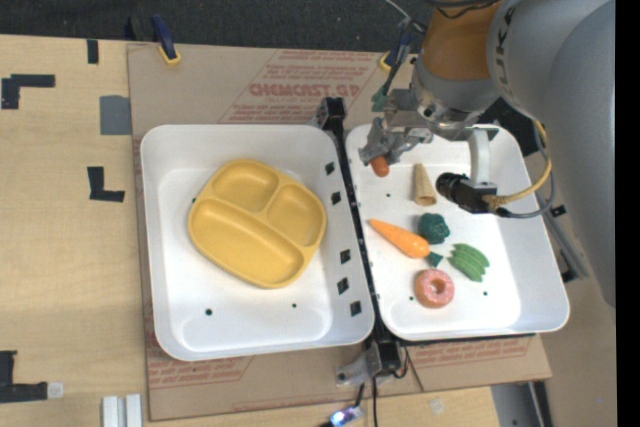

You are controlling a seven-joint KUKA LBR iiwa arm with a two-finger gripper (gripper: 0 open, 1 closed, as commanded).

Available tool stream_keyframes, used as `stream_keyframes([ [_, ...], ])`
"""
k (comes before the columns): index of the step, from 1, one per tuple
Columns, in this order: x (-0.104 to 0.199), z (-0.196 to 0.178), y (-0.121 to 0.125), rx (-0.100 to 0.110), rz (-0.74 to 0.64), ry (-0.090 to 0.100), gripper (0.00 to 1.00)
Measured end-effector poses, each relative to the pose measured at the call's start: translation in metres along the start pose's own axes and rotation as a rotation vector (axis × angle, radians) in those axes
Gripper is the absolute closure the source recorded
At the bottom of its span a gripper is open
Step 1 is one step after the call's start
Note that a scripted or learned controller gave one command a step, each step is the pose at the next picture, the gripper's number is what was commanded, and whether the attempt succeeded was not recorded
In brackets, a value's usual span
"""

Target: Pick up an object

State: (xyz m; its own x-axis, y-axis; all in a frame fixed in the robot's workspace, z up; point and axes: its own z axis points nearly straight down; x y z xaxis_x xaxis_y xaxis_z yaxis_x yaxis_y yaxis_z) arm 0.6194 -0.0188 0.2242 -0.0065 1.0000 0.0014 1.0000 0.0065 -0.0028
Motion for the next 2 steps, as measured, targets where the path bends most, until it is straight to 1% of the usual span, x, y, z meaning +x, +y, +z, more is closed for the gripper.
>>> stream_keyframes([
  [1,0.059,-0.009,0.004,-0.002,-0.001,0.001,1.0],
  [2,0.114,0.006,0.004,0.001,0.0,-0.001,1.0],
])
